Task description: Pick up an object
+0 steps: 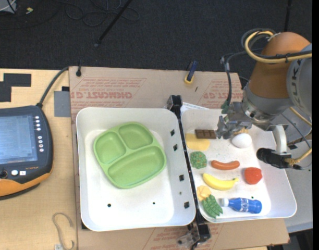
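The gripper (227,128) hangs low over the far end of the right bin (284,202), between the brown chocolate bar (205,134) just to its left — long axis running left-right — and the white egg (241,140) just to its right. Whether its fingers are open or closed I cannot tell. The arm reaches in from the right, wrist pointing down.

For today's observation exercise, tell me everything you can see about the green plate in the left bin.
The green plate is a light green divided dish that looks like smooth plastic. It has rounded corners and three compartments: two small ones on its far side and one long one nearer the camera. Nothing lies in any compartment. It rests flat on the floor of the left bin, turned at a slant to the bin's walls and sitting toward the far half. Nothing else touches it.
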You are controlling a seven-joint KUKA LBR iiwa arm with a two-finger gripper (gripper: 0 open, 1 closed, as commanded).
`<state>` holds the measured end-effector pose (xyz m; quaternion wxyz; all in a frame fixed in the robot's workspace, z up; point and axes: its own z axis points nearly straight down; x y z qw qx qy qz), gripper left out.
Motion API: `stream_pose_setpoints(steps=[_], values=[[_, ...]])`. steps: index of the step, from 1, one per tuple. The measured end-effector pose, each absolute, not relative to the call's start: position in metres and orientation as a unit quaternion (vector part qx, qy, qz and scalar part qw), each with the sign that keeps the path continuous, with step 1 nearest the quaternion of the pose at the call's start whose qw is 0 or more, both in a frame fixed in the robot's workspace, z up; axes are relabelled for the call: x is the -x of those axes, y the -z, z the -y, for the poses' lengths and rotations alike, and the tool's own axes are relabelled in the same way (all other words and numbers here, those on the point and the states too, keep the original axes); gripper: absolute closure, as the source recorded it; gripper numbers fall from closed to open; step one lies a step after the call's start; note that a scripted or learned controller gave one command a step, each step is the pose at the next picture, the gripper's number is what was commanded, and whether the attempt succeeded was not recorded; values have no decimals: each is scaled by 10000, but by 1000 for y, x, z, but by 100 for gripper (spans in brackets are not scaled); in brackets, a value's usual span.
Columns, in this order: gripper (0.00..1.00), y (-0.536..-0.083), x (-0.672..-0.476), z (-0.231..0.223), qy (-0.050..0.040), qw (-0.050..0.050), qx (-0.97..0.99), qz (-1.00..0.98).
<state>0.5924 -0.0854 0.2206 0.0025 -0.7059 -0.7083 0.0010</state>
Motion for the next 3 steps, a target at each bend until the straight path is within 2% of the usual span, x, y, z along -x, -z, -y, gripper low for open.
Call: stream_pose_setpoints(steps=[1, 2, 3], values=[[100, -235, -596, 33, 4, 10, 7054, 7088], [100, -217, -603, 4, -16, 24, 7062, 7080], [100, -223, -595, 16, -14, 21, 7071, 7071]])
